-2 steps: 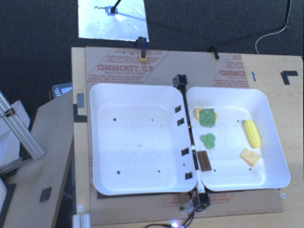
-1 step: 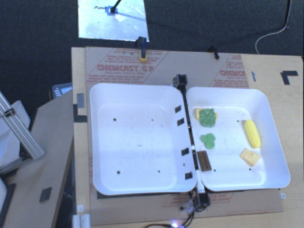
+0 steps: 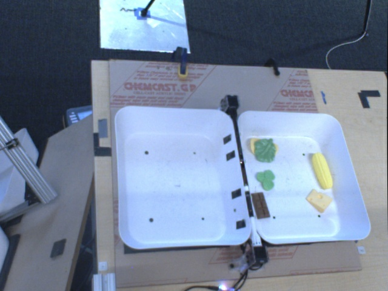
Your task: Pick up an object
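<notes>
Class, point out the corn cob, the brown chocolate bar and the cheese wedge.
corn cob [image 3: 322, 170], camera view, middle of the cob.
brown chocolate bar [image 3: 260, 205], camera view, its centre.
cheese wedge [image 3: 319, 200], camera view, top face.

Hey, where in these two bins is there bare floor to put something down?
The left bin has bare floor across its whole width. In the right bin, bare floor lies between the broccoli and the corn. It is crowded by the divider: lettuce, broccoli, brown block.
</notes>
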{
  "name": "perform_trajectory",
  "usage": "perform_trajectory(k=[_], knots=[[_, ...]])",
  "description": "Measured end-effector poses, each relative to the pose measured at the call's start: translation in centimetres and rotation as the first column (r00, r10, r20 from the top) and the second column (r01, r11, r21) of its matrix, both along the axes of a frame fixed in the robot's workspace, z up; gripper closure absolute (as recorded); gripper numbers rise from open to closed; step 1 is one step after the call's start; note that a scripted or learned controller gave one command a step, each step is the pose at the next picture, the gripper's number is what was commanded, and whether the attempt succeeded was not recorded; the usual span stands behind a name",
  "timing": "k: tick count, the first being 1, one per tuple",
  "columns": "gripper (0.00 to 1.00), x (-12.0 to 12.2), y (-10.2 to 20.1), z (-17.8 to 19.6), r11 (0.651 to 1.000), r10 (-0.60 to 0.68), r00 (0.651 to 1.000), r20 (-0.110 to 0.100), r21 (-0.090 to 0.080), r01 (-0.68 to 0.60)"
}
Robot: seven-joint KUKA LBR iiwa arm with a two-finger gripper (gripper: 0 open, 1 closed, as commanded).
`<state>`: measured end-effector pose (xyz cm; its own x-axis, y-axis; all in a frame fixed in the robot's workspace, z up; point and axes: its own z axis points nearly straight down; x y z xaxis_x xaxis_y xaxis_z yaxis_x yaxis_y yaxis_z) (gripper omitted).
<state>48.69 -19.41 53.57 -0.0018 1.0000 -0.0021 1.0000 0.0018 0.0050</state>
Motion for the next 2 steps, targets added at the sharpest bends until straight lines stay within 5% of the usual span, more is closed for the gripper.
perform_trajectory(k=[2], knots=[[1.00, -0.02, -1.20, -0.03, 1.000, 0.002, 1.000, -0.001, 0.000, -0.002]])
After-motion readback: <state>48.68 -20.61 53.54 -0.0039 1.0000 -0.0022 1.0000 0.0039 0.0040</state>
